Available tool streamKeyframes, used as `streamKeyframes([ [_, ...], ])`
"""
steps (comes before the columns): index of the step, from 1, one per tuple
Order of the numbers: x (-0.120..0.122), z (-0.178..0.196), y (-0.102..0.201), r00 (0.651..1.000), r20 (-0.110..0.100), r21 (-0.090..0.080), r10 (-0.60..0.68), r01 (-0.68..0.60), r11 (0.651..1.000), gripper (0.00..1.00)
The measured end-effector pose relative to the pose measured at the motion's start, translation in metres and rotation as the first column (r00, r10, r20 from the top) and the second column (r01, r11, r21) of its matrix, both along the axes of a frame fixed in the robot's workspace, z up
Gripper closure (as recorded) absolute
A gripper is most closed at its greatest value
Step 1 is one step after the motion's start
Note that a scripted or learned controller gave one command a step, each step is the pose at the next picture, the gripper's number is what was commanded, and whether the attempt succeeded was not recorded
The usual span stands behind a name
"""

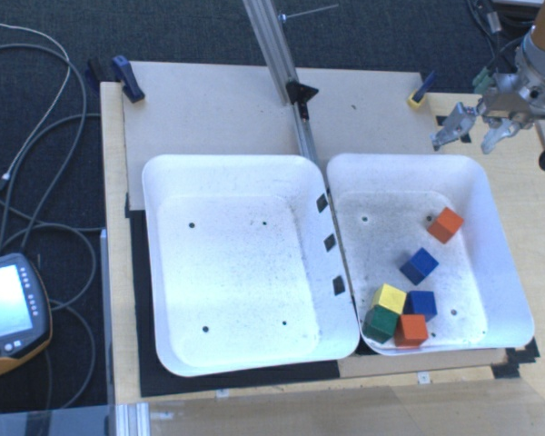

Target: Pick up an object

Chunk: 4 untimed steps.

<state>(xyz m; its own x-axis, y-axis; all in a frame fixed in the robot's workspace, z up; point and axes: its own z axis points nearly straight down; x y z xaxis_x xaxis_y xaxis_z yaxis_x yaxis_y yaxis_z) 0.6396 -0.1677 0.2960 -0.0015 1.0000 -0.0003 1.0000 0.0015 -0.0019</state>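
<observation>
Jaws [473, 133] hang spread and empty above the bench [209, 107], beyond the far rim of the right bin [490, 189]. Nearest below them sits the orange cube [446, 224], alone; a blue cube [420, 265] lies further down. Packed in the near corner: yellow cube [391, 298], green cube [380, 322], a second blue cube [422, 302] and a red-orange cube [411, 330], touching. A yellow clamp [419, 94] sits just left of the jaws.
</observation>
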Motion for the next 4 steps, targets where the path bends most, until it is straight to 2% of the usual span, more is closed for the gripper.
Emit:
streamKeyframes([
  [1, -0.009, -0.2, -0.004, 1.0, -0.008, 0.003, -0.001, 0.001, 1.0, 0.0],
  [2, -0.056, -0.193, 0.03, 1.0, -0.004, 0.004, 0.0, 0.0, 1.0, 0.0],
  [3, -0.106, -0.197, 0.032, 1.0, -0.004, 0.003, -0.003, 0.003, 1.0, 0.0],
  [4, -0.151, -0.197, 0.074, 1.0, -0.002, 0.004, 0.0, 0.0, 1.0, 0.0],
])
